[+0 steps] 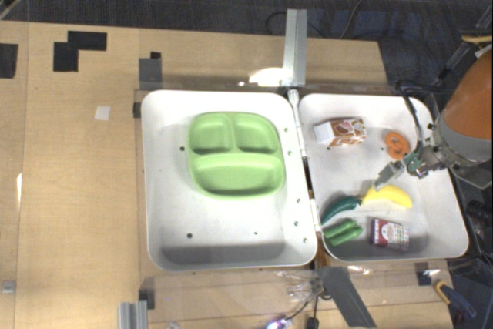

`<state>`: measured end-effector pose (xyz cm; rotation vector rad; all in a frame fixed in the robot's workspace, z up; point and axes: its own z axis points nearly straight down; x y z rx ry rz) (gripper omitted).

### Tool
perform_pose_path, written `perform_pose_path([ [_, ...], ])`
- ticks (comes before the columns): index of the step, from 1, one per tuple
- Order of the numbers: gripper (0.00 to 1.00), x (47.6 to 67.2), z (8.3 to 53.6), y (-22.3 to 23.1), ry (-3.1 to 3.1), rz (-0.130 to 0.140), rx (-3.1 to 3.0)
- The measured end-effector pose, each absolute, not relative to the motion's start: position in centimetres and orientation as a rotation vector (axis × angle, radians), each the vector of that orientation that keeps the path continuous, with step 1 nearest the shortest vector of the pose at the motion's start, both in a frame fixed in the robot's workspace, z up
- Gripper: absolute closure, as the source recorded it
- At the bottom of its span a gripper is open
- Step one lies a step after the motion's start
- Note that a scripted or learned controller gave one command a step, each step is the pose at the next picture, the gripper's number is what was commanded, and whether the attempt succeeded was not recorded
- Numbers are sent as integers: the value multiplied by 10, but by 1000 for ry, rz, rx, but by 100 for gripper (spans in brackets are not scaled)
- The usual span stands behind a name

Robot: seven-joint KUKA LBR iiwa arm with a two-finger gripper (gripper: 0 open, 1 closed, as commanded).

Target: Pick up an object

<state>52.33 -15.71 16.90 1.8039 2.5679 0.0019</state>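
The gripper (387, 177) is hovered just above the banana (391, 198) in the right bin (454, 231) (likely its target); finger state cannot be told.

We count 2 white bins (162, 243). In the left one we see 1 green plate (234, 152). In the right one we see 1 small carton (340, 132), 1 orange round thing (396, 142), 1 yellow banana (390, 198), 2 green things (341, 218) and 1 dark packet (389, 233).

arm (470, 115) cut off at right edge (claw (385, 179) fingers too small to read)
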Motion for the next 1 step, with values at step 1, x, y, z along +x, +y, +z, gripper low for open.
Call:
perform_pose_path([
  [1,0,617,95,-186,2592,4,1761],
])
